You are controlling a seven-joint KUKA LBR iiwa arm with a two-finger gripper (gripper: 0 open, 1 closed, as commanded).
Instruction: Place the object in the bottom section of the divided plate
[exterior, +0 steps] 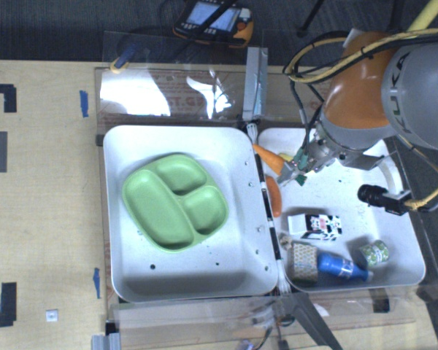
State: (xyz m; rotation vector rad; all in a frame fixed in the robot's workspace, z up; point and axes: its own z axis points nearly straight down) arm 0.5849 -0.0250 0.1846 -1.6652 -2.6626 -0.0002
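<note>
A green divided plate (174,200) with three sections lies in the left white bin (131,275); nothing lies in its sections. My gripper (296,171) hangs low over the upper left corner of the right bin (409,257). Its tip is right beside the end of an orange carrot-like piece (268,158) that lies against the bin's left wall. A second orange piece (274,196) lies just below it along the divider between the bins. The arm's body hides the bin floor behind the gripper.
Lower in the right bin lie a black-and-white patterned box (322,225), a tan woven block (302,259), a blue bottle (342,267) and a small green ball (374,253). A black fitting with cables (379,195) sticks out from the arm at the right.
</note>
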